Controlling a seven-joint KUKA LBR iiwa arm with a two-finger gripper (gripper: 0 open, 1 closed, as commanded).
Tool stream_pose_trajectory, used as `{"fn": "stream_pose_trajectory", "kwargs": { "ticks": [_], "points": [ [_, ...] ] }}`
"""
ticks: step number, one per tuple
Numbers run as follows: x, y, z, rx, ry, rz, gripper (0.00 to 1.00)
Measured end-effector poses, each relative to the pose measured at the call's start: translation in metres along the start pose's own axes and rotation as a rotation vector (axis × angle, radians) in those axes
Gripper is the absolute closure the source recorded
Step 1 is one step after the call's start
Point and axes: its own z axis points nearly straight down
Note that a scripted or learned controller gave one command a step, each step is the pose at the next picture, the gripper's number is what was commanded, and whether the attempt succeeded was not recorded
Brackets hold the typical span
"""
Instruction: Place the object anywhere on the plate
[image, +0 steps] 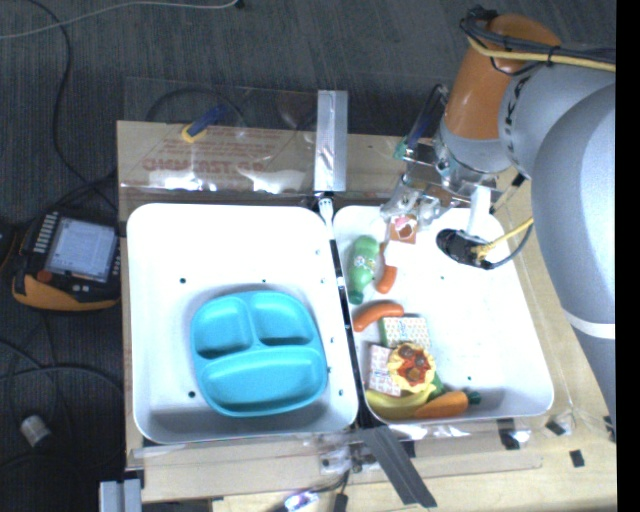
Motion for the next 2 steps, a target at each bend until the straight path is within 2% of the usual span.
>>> {"fn": "stream_pose_trajectory", "kwargs": {
  "ticks": [1, 2],
  "points": [
    [0.029, -0.122, -0.031, 0.002, 0.005, -0.043, 1.0],
    [0.098, -0.168, 0.029, 0.002, 0.006, -0.171, 1.0]
  ]
}}
